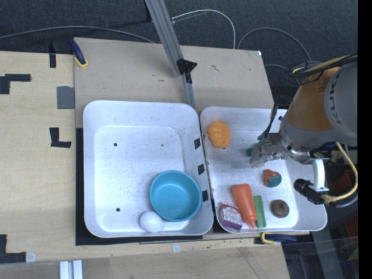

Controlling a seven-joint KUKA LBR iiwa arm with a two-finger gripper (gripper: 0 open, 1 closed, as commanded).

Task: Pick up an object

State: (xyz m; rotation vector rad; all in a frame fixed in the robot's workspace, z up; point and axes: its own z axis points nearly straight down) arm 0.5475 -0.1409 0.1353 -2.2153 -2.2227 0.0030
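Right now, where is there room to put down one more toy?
Left bin: its whole upper half is bare, above the blue bowl and white ball. Right bin: crowded at the bottom, some room left of the gripper, below the orange toy.

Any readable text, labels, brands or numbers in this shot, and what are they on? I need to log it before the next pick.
None can be read.
Purple packet in the right bin: its printing is too small and blurred to read.
Blue bowl, white ball, orange bottle, gripper: no lettering visible.
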